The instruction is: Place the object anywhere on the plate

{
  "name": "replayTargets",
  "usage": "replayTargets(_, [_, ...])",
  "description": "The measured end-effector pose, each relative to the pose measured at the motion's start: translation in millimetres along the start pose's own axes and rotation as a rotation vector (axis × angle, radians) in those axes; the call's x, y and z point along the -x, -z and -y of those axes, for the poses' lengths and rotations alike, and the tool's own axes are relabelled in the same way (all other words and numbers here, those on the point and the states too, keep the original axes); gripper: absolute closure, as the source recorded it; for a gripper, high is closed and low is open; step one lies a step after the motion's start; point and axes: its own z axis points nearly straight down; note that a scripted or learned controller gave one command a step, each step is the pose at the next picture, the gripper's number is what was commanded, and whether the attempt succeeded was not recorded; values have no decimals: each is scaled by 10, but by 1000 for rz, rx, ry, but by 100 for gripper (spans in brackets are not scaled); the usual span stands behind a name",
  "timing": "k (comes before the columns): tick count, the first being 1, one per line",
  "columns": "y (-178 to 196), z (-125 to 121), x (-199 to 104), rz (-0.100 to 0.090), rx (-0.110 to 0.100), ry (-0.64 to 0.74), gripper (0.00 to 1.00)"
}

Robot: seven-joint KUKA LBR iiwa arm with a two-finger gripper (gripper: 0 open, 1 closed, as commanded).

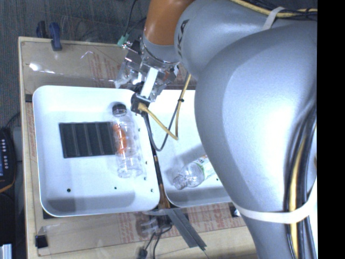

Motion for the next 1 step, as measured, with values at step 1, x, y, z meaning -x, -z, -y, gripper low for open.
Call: replayTargets(1, [1326, 328, -563, -2, 1, -4, 0])
